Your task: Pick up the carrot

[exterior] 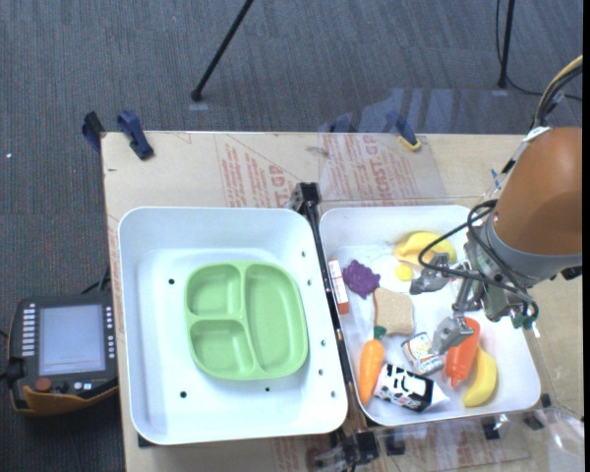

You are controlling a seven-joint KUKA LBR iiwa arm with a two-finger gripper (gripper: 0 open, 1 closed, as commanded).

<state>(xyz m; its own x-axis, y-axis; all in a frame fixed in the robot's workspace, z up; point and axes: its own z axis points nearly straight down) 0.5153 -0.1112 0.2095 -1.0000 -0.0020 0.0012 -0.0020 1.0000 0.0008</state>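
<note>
the arm's orange band covers part of the right bin (354,226), and cables blur the claw (455,334), so whether its fingers are apart or together cannot be told. the claw hangs over an orange bottle-like item (462,360) whose top it partly hides. the carrot (372,366) — a short orange taper with a green top — lies to the claw's left, apart from it, below a slice of bread (394,313). a banana (483,382) lies just below the claw, to its right; a green divided plate (246,321) sits far left.
</note>
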